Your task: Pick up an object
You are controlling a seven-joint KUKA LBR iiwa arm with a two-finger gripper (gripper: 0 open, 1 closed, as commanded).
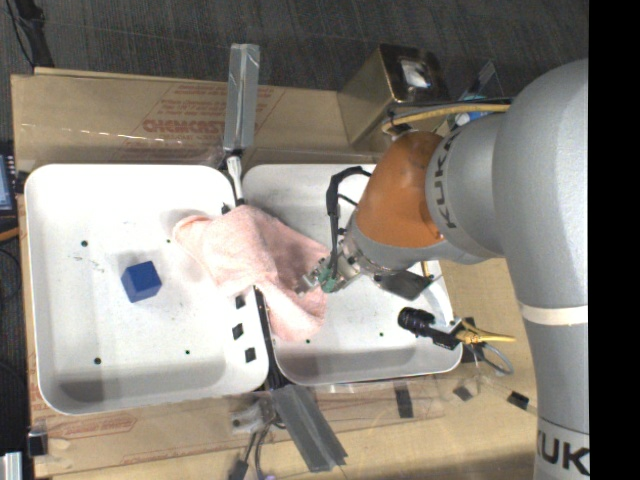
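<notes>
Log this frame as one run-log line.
claw: low in right bin, at pink cloth | cloth: draped over divider into both bins | blue cube: left bin, untouched | grasp: unconfirmed

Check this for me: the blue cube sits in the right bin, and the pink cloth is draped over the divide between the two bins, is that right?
Not quite. The blue cube sits in the left bin, not the right one. The rest holds: the camera view shows the pink cloth draped across the divide, partly in the left bin and partly in the right bin.
</notes>
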